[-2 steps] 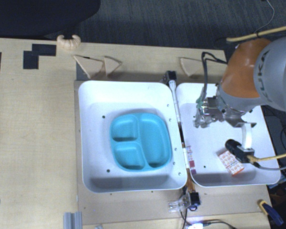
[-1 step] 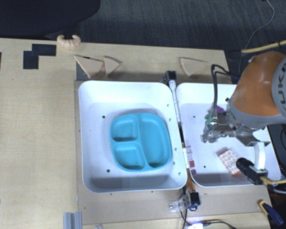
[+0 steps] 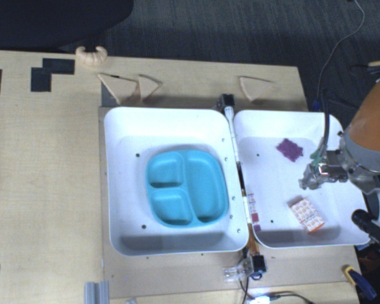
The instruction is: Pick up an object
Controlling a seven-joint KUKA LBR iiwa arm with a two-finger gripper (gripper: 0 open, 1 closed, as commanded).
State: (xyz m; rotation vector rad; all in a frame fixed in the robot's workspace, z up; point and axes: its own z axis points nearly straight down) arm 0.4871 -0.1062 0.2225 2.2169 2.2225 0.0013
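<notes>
I see the gripper (image 3: 308, 179) over the right bin (image 3: 266, 233), near its right wall, above bare floor; I cannot tell its state. A purple object (image 3: 291, 149) lies toward the bin's far edge, a small patterned packet (image 3: 306, 214) near its front right corner. The left bin (image 3: 123, 170) holds a blue divided tray (image 3: 187, 187) at its centre

No legible text, label, brand, number or sign found. The small packet (image 3: 306, 214) in the right bin (image 3: 266, 236) carries a red-and-white printed pattern, too small to read. A label strip (image 3: 252, 209) on that bin's left rim is likewise unreadable.
</notes>
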